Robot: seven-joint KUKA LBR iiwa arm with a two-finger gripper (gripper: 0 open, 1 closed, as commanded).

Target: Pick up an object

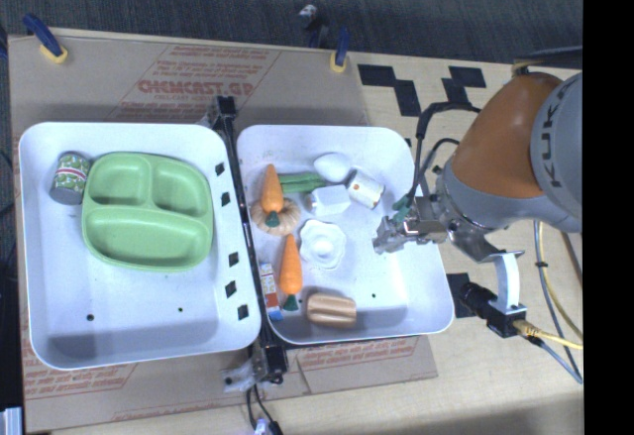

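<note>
In the right bin [421, 319], one carrot [289, 268] lies centre-low, long axis near vertical in the frame, tip pointing up; another carrot [270, 189] sits above it, likewise upright in frame. The bread roll [330, 308] lies crosswise near the lower rim. The pincer [389, 235] hovers at the bin's right side over bare white floor; whether it is open or closed I cannot tell.

We see the arm [515, 151] reaching in from the right side of the view, its orange band rounded and large just above the wrist, the grey casing beside it at the edge. The wrist bends down and leftward, and the hand [388, 233] hangs low at its end, a small metallic cluster pointing left.
</note>
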